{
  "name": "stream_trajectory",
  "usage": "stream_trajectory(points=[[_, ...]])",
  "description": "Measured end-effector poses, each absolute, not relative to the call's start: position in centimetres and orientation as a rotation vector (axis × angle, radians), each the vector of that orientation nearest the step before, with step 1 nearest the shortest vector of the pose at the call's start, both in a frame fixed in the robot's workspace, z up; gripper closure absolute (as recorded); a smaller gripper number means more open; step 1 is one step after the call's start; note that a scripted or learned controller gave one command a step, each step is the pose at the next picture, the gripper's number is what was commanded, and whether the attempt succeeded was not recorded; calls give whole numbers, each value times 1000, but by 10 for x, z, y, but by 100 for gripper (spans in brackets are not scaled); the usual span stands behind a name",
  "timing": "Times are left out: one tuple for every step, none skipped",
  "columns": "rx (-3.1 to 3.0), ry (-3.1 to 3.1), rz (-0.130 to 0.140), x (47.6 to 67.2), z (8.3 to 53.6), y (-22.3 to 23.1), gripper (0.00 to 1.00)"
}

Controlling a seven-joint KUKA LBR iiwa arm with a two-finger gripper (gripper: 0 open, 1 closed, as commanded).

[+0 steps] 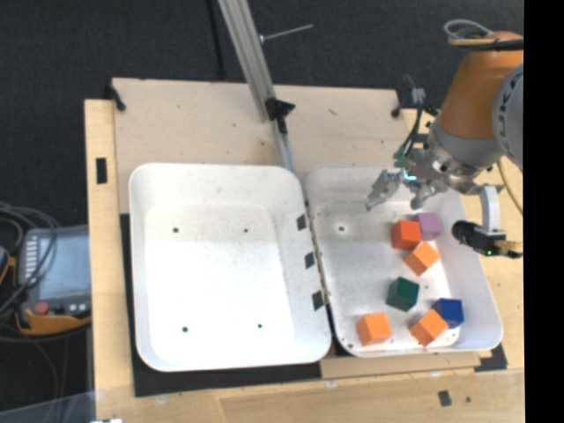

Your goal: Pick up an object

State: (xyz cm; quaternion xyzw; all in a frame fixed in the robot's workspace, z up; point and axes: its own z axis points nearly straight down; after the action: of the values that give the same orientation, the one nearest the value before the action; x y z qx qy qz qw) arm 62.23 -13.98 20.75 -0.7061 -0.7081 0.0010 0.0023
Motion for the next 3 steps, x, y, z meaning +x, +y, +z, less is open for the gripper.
stream_trajectory(points=[[-2217, -2225, -2, 623, 211, -140, 0], [-2221, -2219, 8, 618, 149, -143, 0], [-2235, -2235, -19, 625, 125, -144, 0]])
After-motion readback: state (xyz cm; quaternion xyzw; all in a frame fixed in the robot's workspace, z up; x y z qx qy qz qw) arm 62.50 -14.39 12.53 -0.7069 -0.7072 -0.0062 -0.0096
